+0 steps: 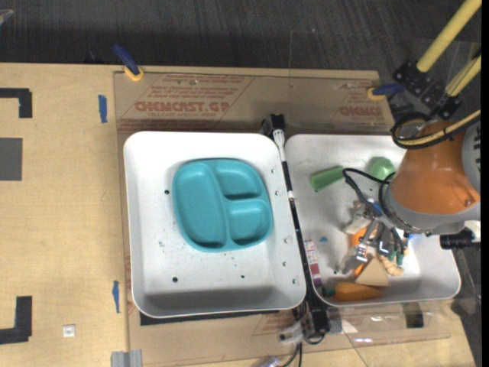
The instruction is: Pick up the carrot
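Carrot (353, 290): lies lengthwise along right bin's (451, 281) near edge, just beyond the gripper (365, 255); claw state cannot be told.

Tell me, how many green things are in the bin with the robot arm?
2. A green block lies near the right bin's top left. A paler green piece sits just right of it, beside the arm. More could hide under the arm.

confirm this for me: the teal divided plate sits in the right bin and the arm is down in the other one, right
Not quite. The camera view shows the teal divided plate in the left bin, not the right. The arm is down in the other one, the right bin, as you said.
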`<state>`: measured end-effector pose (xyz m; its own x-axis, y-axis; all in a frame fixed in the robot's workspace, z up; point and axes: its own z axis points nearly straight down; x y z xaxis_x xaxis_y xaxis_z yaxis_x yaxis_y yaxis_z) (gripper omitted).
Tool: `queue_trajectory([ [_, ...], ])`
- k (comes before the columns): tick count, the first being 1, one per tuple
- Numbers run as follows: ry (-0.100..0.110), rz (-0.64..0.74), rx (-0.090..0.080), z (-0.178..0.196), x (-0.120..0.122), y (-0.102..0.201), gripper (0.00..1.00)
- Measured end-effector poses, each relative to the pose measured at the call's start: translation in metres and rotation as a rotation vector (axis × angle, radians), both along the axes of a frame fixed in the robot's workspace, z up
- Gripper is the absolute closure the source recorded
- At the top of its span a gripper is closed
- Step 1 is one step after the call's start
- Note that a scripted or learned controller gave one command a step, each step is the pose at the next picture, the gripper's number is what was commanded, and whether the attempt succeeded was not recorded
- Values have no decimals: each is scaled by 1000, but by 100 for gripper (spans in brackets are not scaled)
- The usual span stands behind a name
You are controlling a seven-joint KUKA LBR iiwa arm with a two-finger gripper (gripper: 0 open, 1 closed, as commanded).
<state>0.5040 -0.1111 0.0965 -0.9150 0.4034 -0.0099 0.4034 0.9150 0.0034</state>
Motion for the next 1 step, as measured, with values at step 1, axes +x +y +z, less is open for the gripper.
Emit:
queue_trajectory([
  [1, -31, 436, -12, -3, -11, 16, 0],
])
